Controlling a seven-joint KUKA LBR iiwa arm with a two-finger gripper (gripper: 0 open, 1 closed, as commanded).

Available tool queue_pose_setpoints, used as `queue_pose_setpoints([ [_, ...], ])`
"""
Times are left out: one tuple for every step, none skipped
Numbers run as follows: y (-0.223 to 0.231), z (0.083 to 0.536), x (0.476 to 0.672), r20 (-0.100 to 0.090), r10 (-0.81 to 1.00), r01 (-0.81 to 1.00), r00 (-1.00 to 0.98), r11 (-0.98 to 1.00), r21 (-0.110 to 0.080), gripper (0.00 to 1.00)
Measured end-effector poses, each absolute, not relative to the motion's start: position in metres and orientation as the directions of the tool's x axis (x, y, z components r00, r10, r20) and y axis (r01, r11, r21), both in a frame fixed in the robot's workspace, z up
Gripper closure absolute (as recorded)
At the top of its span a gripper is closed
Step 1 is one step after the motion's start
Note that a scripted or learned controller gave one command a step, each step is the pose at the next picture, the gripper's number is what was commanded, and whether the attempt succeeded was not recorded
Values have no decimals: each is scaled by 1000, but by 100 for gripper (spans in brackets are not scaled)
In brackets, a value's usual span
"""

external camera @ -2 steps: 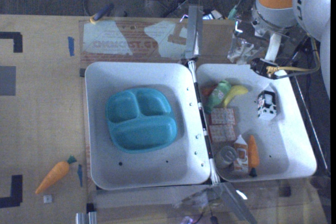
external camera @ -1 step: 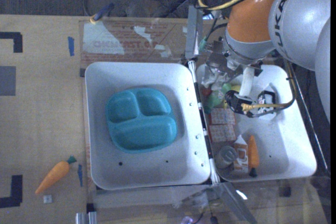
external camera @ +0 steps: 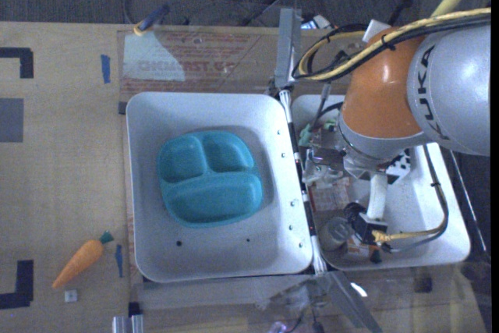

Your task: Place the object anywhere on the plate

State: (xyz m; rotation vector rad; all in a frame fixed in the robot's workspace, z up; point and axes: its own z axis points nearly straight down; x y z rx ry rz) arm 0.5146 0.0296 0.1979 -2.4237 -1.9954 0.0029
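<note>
Lying in the left bin (external camera: 140, 246): one teal plate (external camera: 210, 177), moulded into three sections, two small ones on the far side and one long one on the near side. It rests flat on the bin floor, a little left of the middle, apart from every wall.

Right bin (external camera: 425, 207): white, shallow, set just beside the left one. The arm (external camera: 460, 90), grey with an orange band, reaches in from the right and covers much of it.

Claw (external camera: 322, 166): hangs under the wrist over the left part of the right bin, near the wall shared with the left bin. Whether it is spread or pressed together cannot be told, as the wrist covers it.

Loose items, right bin: one flat reddish-brown piece (external camera: 329, 199) by the left wall, just beside the claw; one small grey round piece (external camera: 337, 231) nearer the front corner. Both are small and partly covered. Which of them is the task's thing cannot be told. Both lie well apart from the plate.

Bench (external camera: 62, 168): pale wood. One toy carrot (external camera: 78, 261), orange with a green top, lies tilted left of the left bin. One strip of blue tape (external camera: 105, 68) lies near the far left corner of that bin.
</note>
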Motion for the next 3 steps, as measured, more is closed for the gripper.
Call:
queue_pose_setpoints([
  [95, 218, 505, 0, 971, 971, 239, -239, 0, 100],
  [107, 159, 486, -2, 884, 884, 467, -467, -4, 100],
  [73, 184, 479, -1, 865, 865, 502, -502, -2, 100],
])
